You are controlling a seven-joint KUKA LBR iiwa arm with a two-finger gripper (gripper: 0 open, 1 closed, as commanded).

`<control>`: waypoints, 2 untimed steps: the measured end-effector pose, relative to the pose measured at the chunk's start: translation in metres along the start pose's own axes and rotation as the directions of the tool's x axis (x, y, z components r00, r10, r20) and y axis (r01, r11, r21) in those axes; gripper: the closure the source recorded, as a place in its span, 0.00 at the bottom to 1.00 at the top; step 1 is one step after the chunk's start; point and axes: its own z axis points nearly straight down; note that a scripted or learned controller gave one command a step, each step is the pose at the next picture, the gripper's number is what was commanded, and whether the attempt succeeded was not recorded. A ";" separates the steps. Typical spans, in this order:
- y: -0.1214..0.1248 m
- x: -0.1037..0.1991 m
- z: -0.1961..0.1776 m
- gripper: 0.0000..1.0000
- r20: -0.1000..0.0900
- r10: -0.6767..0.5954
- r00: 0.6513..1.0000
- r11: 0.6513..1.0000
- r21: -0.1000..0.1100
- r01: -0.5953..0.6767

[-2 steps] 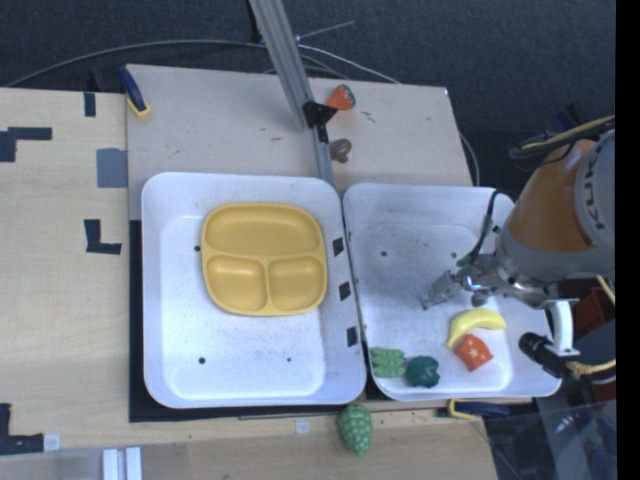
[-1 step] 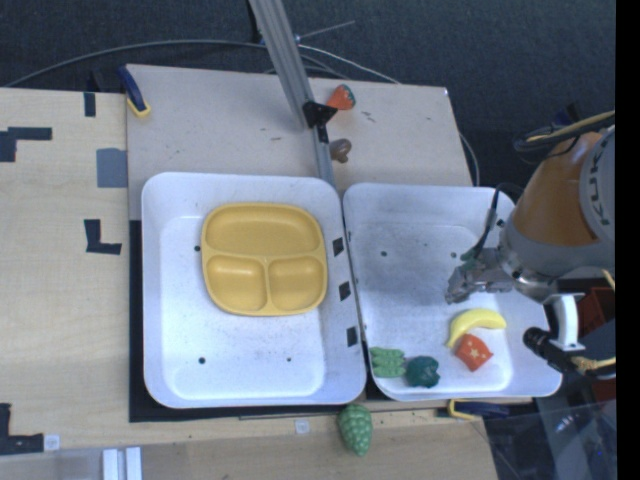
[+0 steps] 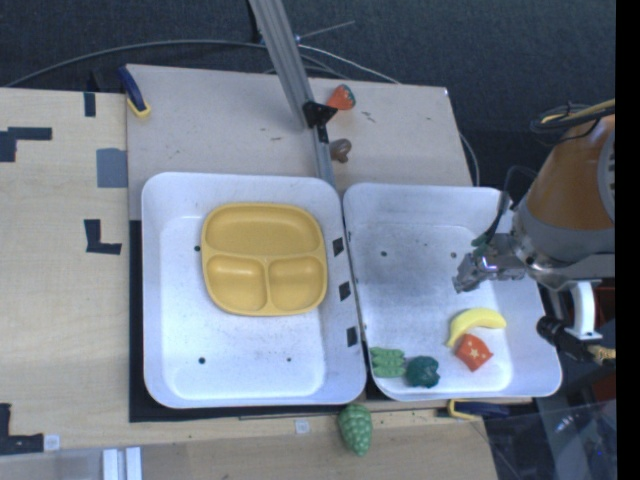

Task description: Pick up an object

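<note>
Right bin (image 3: 400, 218), centre-right of frame: holds a yellow banana (image 3: 476, 322), a red block (image 3: 474, 353), a dark green piece (image 3: 422, 371) and a lighter green piece (image 3: 387, 362), all clustered along the lower edge.

Left bin (image 3: 160, 298), centre-left: holds a yellow divided plate (image 3: 265, 258).

Green bumpy item (image 3: 354, 428): lies outside both bins, at bottom centre.

Gripper (image 3: 470, 276): hovers over the right bin's right side, just above and left of the banana; nothing visible between it and the bin floor. Open or closed: cannot tell at this resolution.

Likely target: banana or red block, nearest candidates.

Risks: banana and block touching, so a descent could strike both and nudge one away; curved banana may slip; items close to the bin wall, so a wall strike is possible.
</note>
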 end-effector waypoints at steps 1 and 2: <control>0.004 0.007 -0.061 1.00 0.001 0.000 1.000 1.000 -0.003 0.000; 0.005 0.007 -0.110 1.00 0.001 0.000 1.000 1.000 -0.001 0.000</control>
